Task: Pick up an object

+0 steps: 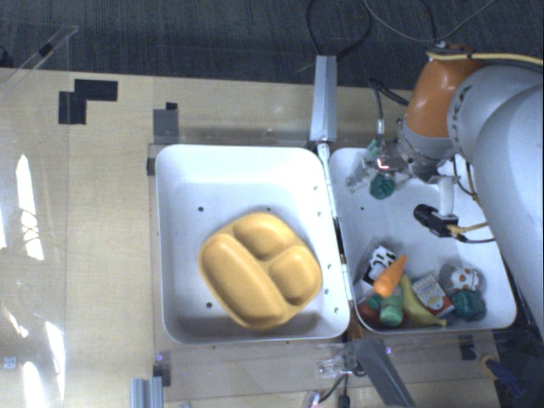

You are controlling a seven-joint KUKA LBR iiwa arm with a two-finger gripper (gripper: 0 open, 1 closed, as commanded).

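My gripper [376,170] is low over the far left corner of the right bin [501,313], with the orange-banded wrist just behind it. A small dark green object [382,187] lies directly at the gripper's tip; whether it is gripped is unclear. Several objects are piled along the right bin's near edge: an orange carrot [391,275], a yellow banana [417,306], a green piece [390,314], a black-and-white item [378,264], a small red-and-white carton [432,291], a teal object [468,305] and a small can [464,276].
In the left bin [183,177] a large yellow three-compartment dish [259,268] rests toward the near side. A metal divider post [324,100] stands between the bins at the back. A black plug with a yellow cable [435,220] hangs over the right bin beside the arm.
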